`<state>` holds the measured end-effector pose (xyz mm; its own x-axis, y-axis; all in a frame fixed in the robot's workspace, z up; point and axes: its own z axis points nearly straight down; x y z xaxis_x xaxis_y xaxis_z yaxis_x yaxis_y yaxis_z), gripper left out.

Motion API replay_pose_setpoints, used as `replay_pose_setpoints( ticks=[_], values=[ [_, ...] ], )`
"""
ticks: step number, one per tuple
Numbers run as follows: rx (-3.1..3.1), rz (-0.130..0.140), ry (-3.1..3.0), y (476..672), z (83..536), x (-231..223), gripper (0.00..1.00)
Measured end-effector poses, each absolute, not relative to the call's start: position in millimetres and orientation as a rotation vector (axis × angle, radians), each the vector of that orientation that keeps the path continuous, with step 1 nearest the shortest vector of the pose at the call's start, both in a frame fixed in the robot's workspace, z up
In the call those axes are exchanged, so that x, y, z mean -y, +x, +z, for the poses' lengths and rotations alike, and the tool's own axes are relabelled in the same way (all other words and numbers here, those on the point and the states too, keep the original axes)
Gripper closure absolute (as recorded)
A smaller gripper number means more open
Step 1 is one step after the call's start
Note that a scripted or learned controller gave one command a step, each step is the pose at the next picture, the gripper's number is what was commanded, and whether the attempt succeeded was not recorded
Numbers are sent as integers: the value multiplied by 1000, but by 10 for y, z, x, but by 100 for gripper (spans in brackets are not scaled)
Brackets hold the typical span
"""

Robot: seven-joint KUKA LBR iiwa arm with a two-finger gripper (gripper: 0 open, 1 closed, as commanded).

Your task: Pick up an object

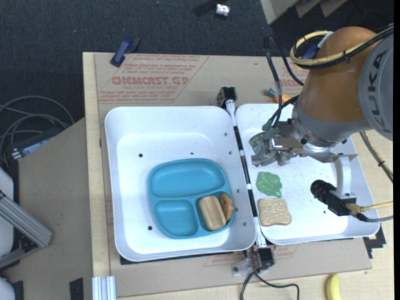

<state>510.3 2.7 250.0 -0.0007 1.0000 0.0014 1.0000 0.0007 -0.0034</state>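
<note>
My gripper [267,154] hangs low over the left side of the right bin [350,227], close to the divider between the bins. A small dull-green piece [258,140] shows right at the gripper's upper left; I cannot tell whether it is held. Just below the gripper a flat green leaf-shaped object [269,183] lies on the bin floor. A tan square cracker-like object [274,212] lies below that. In the left bin [125,142] a blue divided plate [181,183] carries two tan bread-like pieces [215,211] in its lower right compartment.
The bulky grey and orange arm [340,86] covers the right bin's upper part. A black fitting with a cable [330,197] hangs over the bin's right side. A blue clip [124,51] lies on the board's far left corner, and cables [31,130] coil on the floor at left.
</note>
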Motion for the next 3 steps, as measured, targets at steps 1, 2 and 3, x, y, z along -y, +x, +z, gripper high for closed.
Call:
replay_pose_setpoints(
  ticks=[1,2,3],
  values=[
    [2222,-1,-2221,5368,2274,-381,100],
    [2219,4,-2221,5174,2340,18,100],
    [2222,0,-2225,5558,3030,850,100]
  ],
)
